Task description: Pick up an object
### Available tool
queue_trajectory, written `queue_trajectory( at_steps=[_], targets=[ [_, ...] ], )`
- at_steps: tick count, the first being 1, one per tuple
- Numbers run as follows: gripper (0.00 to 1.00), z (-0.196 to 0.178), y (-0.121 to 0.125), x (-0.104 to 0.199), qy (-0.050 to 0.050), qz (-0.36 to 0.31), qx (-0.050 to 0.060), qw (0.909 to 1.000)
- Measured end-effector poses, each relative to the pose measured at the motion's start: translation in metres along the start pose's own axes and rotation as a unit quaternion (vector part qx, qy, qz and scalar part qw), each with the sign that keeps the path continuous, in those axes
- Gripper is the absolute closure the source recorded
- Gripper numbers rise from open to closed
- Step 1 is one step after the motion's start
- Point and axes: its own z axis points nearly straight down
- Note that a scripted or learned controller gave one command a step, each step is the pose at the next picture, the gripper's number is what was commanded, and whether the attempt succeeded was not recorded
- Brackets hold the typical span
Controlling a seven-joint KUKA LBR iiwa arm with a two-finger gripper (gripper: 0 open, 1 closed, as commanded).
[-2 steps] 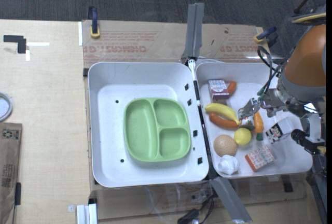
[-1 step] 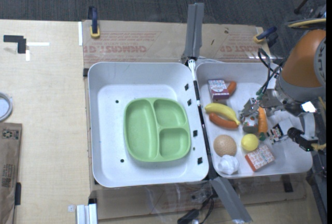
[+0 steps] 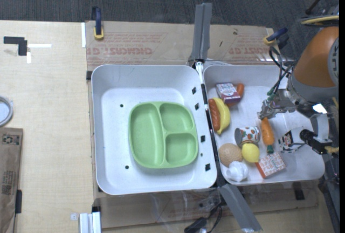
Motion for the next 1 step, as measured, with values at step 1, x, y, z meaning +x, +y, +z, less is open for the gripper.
queue_trajectory(
  at_steps=[1],
  targets=[
    [1.00,-0.0945,-0.0045,0.0552,-0.001,0.010,0.004,0.9999]
  ],
)
